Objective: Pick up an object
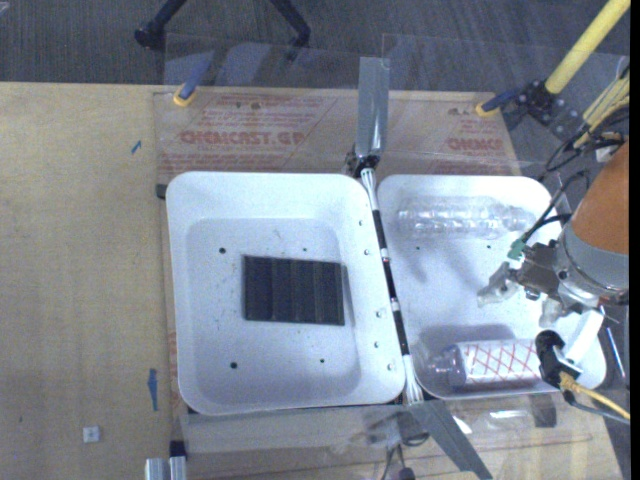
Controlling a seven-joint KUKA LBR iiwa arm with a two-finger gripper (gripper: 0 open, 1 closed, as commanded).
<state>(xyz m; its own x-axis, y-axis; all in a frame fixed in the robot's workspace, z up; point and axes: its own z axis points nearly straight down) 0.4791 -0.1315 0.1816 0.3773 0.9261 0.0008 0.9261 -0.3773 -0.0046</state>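
Plywood bench, two white bins, dark carpet beyond; hand opening unclear.

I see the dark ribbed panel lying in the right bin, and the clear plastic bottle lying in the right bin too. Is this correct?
Not quite. The camera view shows the dark ribbed panel lying flat in the left bin, not the right one. The clear plastic bottle does lie in the right bin, as you say.

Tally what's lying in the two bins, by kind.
Clear bottle: 1
Red-patterned tube: 1
Dark slatted panel: 1
Total: 3
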